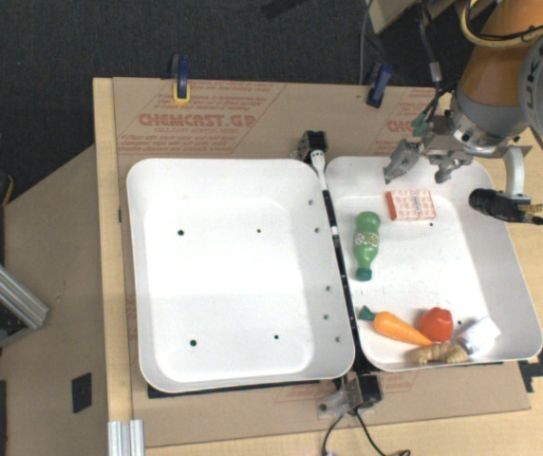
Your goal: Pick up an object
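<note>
My gripper (421, 165) hangs over the far edge of the right bin (499, 283), its two fingers spread apart with nothing between them. Just below it in the bin lies a small red-and-white patterned packet (411, 205). A green bottle (365, 244) lies near the bin's left wall. At the near end sit an orange carrot (395, 327), a red tomato-like piece (436, 323), a tan ginger-like root (440, 353) and a small pale item (480, 333).
The left bin (229, 274) stands beside the right one, with a black divider strip (333, 245) between them. Blue clamps (180, 77) (379, 82) hold the brown board at the back. A black cable fitting (499, 203) juts over the right bin's far right rim.
</note>
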### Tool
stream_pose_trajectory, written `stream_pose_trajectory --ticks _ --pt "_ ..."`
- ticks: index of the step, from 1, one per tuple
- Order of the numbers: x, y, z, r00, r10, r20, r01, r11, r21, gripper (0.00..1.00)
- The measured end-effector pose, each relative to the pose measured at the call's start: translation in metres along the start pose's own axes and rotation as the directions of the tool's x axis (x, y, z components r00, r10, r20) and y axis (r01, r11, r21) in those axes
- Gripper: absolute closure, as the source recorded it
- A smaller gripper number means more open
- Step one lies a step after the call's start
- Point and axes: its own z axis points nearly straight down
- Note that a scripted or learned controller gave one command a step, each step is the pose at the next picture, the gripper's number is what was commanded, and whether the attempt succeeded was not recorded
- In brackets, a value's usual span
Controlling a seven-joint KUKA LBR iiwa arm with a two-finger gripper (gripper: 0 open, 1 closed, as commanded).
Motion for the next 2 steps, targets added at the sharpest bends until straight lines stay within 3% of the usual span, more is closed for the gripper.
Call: stream_pose_trajectory --ticks 1,2 --pt "0.000 -0.002 -0.013 1.000 0.002 0.000 -0.002 1.000 -0.001 1.00" --pt "-0.001 -0.001 -0.024 1.000 0.001 0.002 -0.001 1.000 -0.004 1.00"
